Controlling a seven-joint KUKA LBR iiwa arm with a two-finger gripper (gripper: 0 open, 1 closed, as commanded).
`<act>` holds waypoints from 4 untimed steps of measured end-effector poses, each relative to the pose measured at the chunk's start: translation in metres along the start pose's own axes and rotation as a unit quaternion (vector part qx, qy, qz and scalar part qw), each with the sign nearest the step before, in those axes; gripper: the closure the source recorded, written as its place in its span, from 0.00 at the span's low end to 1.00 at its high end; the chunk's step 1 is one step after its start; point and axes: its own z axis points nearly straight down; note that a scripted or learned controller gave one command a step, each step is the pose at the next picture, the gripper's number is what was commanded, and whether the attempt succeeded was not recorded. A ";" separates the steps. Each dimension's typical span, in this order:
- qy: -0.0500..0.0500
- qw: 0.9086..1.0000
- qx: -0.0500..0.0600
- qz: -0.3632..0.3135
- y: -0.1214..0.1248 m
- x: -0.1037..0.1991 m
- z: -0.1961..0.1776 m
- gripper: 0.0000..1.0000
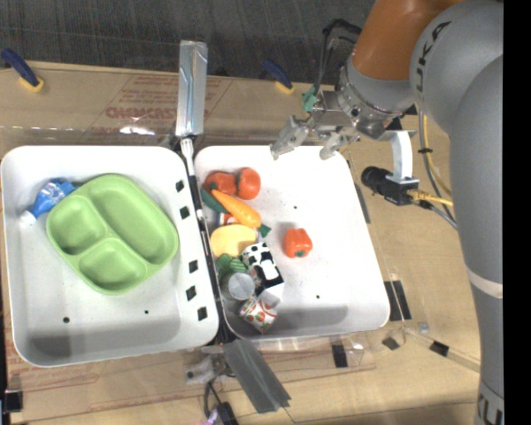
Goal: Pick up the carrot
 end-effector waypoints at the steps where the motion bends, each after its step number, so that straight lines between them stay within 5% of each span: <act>1: 0.000 1.000 -0.001 -0.010 0.016 0.001 0.183 0.00; 3: 0.001 1.000 0.000 0.021 -0.102 0.016 0.184 0.00; 4: -0.001 0.995 -0.008 0.097 -0.150 0.006 0.181 0.00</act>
